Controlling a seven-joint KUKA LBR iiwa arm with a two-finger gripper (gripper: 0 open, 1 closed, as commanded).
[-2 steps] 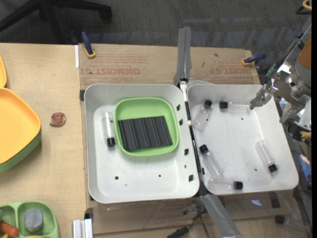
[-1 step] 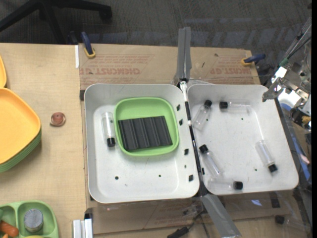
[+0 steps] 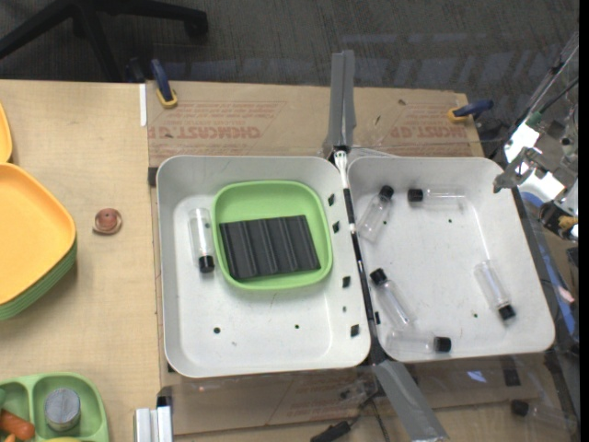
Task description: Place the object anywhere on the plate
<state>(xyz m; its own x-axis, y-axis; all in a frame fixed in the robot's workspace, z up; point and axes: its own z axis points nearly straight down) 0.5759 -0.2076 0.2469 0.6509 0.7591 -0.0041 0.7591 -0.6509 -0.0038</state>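
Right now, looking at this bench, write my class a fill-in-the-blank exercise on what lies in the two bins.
1. The green plate sits in the ____ bin.
2. On the plate lies a dark ribbed ____.
3. One clear vial lies beside the plate, on its ____ side.
4. The loose black cap lies near the ____ edge of the right bin.

Missing words: left; mat; left; front
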